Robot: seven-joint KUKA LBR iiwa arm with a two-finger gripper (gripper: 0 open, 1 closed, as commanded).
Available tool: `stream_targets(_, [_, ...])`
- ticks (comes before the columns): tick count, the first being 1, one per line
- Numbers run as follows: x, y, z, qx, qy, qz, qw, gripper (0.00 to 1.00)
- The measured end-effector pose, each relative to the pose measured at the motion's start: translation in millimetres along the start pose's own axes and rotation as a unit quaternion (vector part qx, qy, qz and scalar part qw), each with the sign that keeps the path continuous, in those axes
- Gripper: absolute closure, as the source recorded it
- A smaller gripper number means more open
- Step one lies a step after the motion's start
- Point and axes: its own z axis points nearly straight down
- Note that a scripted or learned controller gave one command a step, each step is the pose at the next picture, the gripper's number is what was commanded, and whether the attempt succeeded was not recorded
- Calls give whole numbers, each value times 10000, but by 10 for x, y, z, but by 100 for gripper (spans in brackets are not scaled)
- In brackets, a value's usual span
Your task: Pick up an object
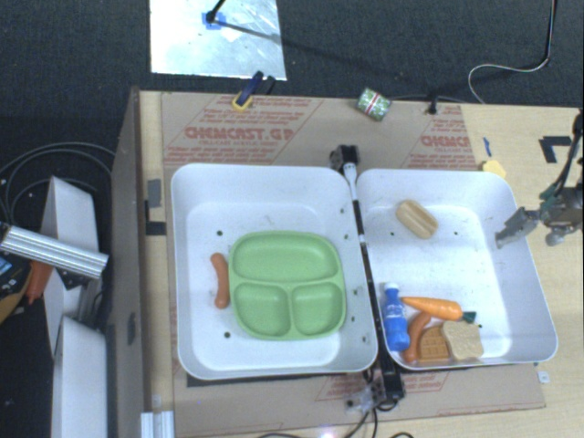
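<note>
Jaws of the gripper [537,227] are standing spread apart with nothing between them, hovering over the right rim of the right bin [525,286]. One finger is pointing left over the bin's edge and the other is angling down beside it. Little of the arm is showing, as it is entering from the right edge at mid height.

Inside that bin, a tan bread roll [416,218] is lying near the back, well apart from the gripper. Along the front are lying a carrot [434,307], a blue bottle [394,317], an orange sausage [418,334] and a slice of toast [462,339], bunched close together.

Next to it, the left bin [201,208] is holding a green divided plate [288,284], with another sausage [220,280] lying just beside the plate's left edge.

Both bins are sitting on brown cardboard [301,121] on the worktop [557,272].
</note>
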Motion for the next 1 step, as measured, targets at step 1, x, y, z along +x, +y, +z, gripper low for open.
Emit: stream_targets(1, [245, 522, 1242, 17, 9, -6, 10000, 0])
